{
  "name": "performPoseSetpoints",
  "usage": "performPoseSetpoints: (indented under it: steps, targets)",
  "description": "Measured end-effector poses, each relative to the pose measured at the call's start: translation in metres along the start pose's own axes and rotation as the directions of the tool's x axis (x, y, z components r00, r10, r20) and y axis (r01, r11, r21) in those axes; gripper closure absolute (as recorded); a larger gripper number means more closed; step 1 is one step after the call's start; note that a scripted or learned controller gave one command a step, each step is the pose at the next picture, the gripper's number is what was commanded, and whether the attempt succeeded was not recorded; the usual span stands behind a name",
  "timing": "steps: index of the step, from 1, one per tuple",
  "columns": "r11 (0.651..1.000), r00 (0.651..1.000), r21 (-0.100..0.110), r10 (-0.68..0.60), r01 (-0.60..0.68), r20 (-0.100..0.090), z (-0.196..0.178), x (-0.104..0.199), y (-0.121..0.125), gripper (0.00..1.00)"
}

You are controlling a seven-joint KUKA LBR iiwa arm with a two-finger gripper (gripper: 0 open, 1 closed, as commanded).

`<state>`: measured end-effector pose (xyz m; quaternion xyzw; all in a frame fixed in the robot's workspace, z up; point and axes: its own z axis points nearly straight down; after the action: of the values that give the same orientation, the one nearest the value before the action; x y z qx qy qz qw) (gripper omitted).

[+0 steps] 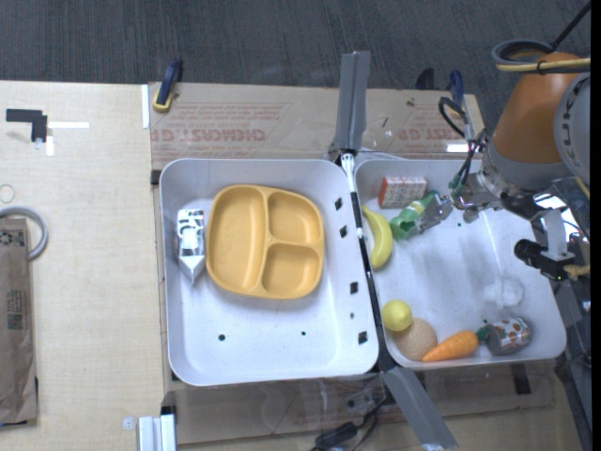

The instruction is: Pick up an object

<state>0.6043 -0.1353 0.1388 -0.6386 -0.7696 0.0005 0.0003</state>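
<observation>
Two shallow white bins; we are working the right-hand white bin [526, 252], where the grey metal two-finger gripper [434, 212] is hanging low at the upper left, just beside the small green plastic bottle [409, 218]. We are not seeing anything between its tips, and whether it is open or closed we cannot tell (too small, side-on). We are judging the bottle the likeliest target: we should be centring over its body, keeping off the yellow banana [379, 237] and red-and-white carton [403, 192], then closing before lifting.
</observation>
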Motion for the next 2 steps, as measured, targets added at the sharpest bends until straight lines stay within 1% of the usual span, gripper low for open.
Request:
performPoseSetpoints:
  steps: [1,2]
  targets:
    - [0.977,0.977,0.007,-0.212,0.212,-0.004,0.0444,-0.0234,0.0501,0.0]
    - [0.977,0.977,0.014,-0.213,0.213,-0.005,0.0388,-0.0234,0.0479,1.0]
